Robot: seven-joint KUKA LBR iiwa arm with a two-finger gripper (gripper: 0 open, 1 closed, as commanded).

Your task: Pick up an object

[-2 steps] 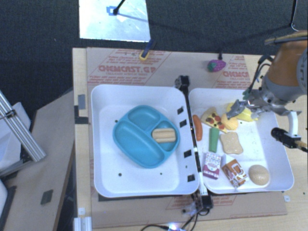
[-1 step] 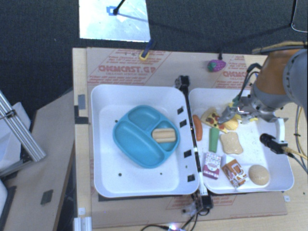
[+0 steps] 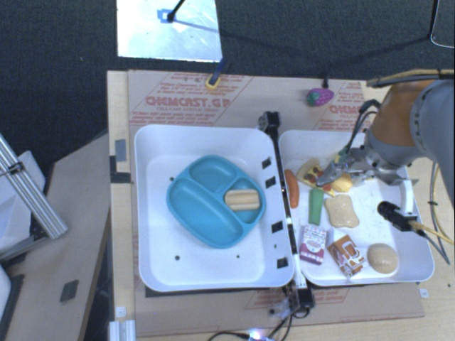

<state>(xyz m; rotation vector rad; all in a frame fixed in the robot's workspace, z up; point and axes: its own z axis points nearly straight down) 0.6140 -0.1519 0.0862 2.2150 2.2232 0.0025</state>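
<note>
The end effector sits low in the right shallow white bin, right at a small yellow toy food piece near the bin's upper middle; whether it is parted or closed I cannot tell. A clean pick probably needs a straight descent centred on that piece, then a vertical lift. The green stick-shaped toy and beige bread-like slab crowd just below, whereas the bin's top right corner offers open room.

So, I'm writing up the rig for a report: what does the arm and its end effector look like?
The arm is bulky and rounded, grey, with an orange band above the wrist. Dark cables loop beside the wrist. The end effector is small, dark and metallic, narrowing toward its tip.
</note>
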